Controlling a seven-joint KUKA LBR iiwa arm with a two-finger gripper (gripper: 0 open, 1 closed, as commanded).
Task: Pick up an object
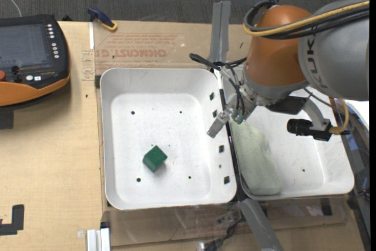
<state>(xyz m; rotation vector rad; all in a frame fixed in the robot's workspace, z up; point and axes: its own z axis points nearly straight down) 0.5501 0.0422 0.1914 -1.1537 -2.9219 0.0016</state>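
Observation:
A small green cube point(155, 159) lies in the left bin point(117, 126), toward its front. A pale green cloth-like object point(257, 157) stretches along the left side of the right bin point(329, 179). My gripper point(228, 119) hangs over the divider between the two bins, right at the upper end of the pale object. The arm's orange band and wrist cover the back of the right bin. Whether the gripper touches or holds the pale object cannot be made out from here.
A teach pendant point(29, 59) rests on the bench at the far left. Cables point(208, 62) run across the back edge of the bins near the wrist. A black fitting point(308, 128) juts from the arm over the right bin.

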